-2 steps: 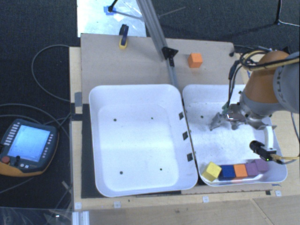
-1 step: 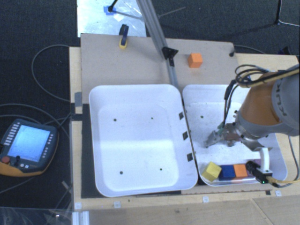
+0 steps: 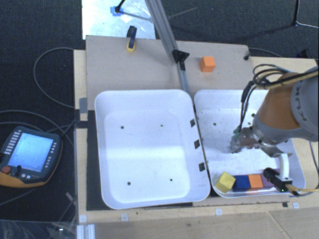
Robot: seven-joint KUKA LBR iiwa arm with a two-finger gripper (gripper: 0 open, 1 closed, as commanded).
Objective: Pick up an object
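Observation:
Along the near edge of the right bin [image 3: 219,108] lie a yellow block [image 3: 225,181], a blue block [image 3: 242,182] and an orange block [image 3: 255,181] in a row, with a purple piece [image 3: 267,181] beside them. My gripper [image 3: 238,144] hangs over the middle of the right bin, a short way behind the row of blocks. The wrist hides its fingers, so their state is unclear. Nothing shows in its grasp.
The left bin [image 3: 144,146] sits beside the right one. An orange cube [image 3: 208,63] rests on the board behind the bins. A grey pole [image 3: 164,29] slants across the back. A teach pendant [image 3: 27,156] lies at far left.

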